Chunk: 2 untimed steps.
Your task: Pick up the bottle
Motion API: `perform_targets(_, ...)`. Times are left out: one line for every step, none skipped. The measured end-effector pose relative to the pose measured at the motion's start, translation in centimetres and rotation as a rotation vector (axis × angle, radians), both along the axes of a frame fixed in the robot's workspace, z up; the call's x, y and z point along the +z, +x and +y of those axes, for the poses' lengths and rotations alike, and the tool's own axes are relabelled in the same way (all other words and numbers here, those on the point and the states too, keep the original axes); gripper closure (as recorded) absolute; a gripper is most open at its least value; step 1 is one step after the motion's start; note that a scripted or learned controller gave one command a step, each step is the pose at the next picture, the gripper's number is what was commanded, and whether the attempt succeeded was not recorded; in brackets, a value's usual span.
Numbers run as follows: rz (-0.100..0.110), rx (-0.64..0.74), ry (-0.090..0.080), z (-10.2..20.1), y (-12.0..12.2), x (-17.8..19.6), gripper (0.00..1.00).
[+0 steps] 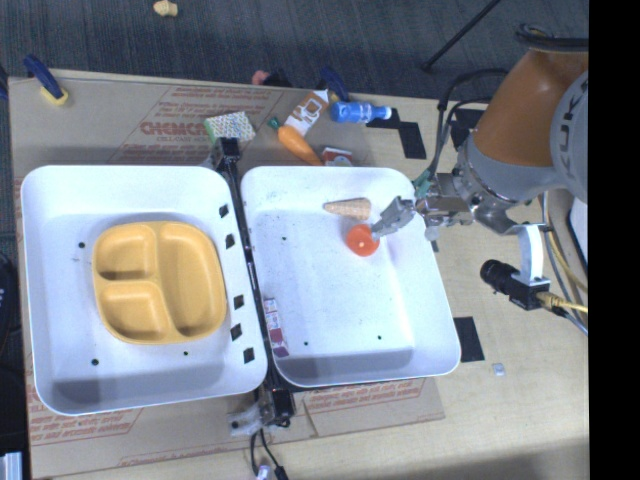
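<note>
The bottle [360,113] lies on the bench [480,298] beyond the right bin [425,313], not yet grasped. The gripper [385,223] hovers in that bin beside a red ball [362,240]; whether it is released or clenched cannot be told.

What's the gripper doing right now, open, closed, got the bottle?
Gripper: over the right bin, beside a red ball; open or closed cannot be told. No bottle in it; the blue bottle lies on the bench behind the bins.

Dark grey carpet [200,18] lies beyond a tan cardboard-topped bench [500,368]. A small yellow scrap [165,8] sits on the carpet; a black rod [478,18] crosses it diagonally. Lighting is even.
</note>
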State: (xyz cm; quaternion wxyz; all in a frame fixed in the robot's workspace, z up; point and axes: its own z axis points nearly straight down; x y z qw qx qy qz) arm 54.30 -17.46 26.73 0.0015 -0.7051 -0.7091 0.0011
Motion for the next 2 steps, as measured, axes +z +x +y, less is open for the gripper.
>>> perform_targets(0.002, 0.005, 0.000, 0.0, 0.0, 1.0, 1.00)
perform_targets(0.002, -0.236, 0.000, -2.8, -6.7, -9.7, 1.00)
